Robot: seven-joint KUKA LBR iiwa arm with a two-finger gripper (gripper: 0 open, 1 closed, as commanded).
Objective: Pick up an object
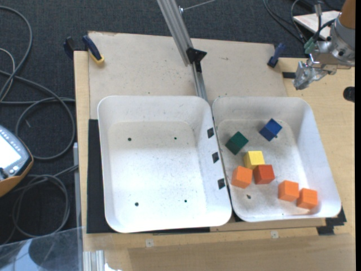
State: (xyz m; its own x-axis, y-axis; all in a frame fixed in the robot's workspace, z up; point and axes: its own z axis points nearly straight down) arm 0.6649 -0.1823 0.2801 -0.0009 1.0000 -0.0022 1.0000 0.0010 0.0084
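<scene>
The right bin [316,151] holds several small cubes: a blue one [271,129], a dark green one [237,143], a yellow one [254,158], a red one [263,174], and three orange ones [242,177] [288,191] [307,198]. My gripper [303,79] hangs above the bench beyond the right bin's far right corner, apart from all the cubes. Nothing shows between its fingertips.
The left bin [113,151] lies beside the right one, sharing a middle rim. A slanted metal rail [180,33] crosses the back of the bench. Blue clamps [93,48] [276,55] sit at the bench's far corners. Cables lie on the floor at left.
</scene>
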